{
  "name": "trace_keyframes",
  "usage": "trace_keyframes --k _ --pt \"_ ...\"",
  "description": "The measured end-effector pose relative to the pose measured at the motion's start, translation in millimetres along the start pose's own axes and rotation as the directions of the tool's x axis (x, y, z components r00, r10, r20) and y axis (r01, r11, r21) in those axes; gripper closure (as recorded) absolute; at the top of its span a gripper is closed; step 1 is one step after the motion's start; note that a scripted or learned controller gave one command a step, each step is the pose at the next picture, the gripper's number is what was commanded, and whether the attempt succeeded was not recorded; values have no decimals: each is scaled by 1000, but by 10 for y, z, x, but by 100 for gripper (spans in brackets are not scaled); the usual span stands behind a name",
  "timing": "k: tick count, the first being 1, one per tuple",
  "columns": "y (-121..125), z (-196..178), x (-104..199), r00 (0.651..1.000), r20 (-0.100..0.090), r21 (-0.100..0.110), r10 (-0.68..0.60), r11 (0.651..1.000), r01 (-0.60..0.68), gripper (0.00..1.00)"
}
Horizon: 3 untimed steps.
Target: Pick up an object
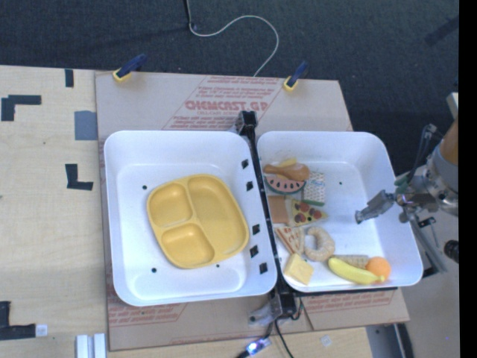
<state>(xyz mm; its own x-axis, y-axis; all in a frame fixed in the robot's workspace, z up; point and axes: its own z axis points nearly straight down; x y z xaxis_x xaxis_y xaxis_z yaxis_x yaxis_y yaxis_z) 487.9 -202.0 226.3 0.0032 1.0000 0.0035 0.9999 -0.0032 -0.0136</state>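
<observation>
My gripper (370, 213) hangs over the right side of the right bin (364, 146), above bare white floor, and nothing sits between my fingers; whether they are spread or closed I cannot tell from this angle. The things I could lift are crowded along the bin's left wall and front edge, well apart from me. A watermelon slice (285, 180) lies at the top of the pile with a patterned packet (314, 188) just beside it, then a pizza slice (289, 238), a pale ring-shaped bagel (320, 242) and a cheese wedge (299, 269) touching or nearly touching one another. Along the front wall a banana (350, 270) lies with its long axis running left to right, its right end against an orange (378, 267). The left bin (127, 222) holds a yellow divided plate (197, 219), tilted slightly. Both bins rest on a cardboard sheet (223, 103) held by two blue-and-yellow clamps (128, 68) on a light wooden bench (45, 237), with dark carpet (358, 36) and a thin white cable (253, 22) behind.
</observation>
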Motion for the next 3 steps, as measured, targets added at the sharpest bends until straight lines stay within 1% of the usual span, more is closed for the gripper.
trace_keyframes --k 1,2,3 --pt "27 -60 3 1000 3 -11 -4 1000 4 0" --pt "-70 487 -35 1000 2 -7 -3 1000 3 0" --pt "-12 1080 46 1000 1 -7 -5 1000 5 0"
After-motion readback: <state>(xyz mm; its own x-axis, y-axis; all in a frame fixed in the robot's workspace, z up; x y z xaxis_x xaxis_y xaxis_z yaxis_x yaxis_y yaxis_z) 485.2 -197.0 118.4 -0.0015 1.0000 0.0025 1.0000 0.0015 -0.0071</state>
